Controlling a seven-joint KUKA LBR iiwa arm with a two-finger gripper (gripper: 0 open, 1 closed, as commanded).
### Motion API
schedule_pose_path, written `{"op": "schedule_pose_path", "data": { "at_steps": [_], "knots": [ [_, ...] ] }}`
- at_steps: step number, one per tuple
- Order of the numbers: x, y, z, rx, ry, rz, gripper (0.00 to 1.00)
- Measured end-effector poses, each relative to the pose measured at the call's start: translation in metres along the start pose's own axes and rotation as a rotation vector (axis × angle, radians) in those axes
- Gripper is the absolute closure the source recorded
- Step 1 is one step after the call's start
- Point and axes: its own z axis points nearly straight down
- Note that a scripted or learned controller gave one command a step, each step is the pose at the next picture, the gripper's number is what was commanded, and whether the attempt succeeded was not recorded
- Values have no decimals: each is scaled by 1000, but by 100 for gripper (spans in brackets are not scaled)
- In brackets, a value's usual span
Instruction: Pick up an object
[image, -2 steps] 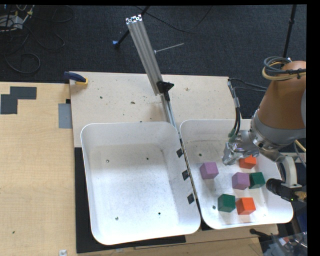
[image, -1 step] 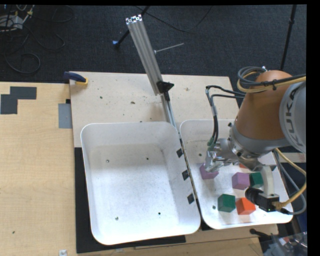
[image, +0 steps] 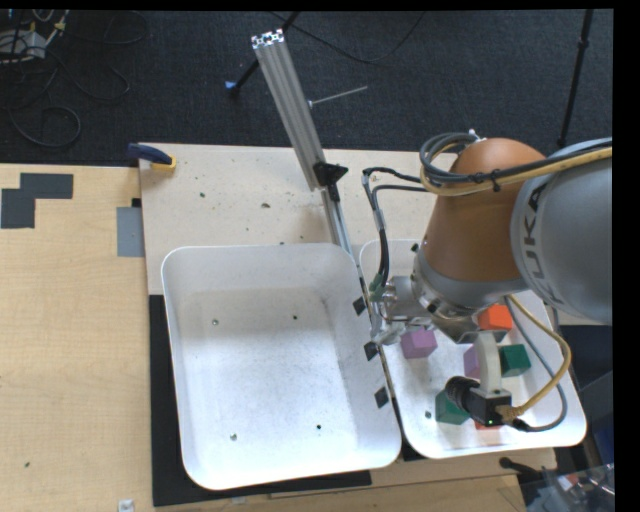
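Note:
My gripper (image: 393, 312) hangs under the orange wrist, low over the left side of the right bin (image: 560, 432). A purple cube (image: 418, 343) lies just to its right and below, close to it. An orange block (image: 496, 320) and a green block (image: 515, 358) lie further right. Another dark green piece (image: 450, 408) sits near the bin's front. Nothing shows between the gripper's tips, and the wrist hides most of them.
The left bin (image: 200, 300) sits beside the right one, with their walls meeting at the middle. A slanted metal rail (image: 300, 120) runs from the back down to the bins' junction. A blue and yellow tool (image: 152, 155) lies at the bench's far left corner.

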Motion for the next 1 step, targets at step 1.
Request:
{"op": "schedule_pose_path", "data": {
  "at_steps": [1],
  "knots": [
    [42, -6, 9, 2, -1, 2, 100]
  ]
}}
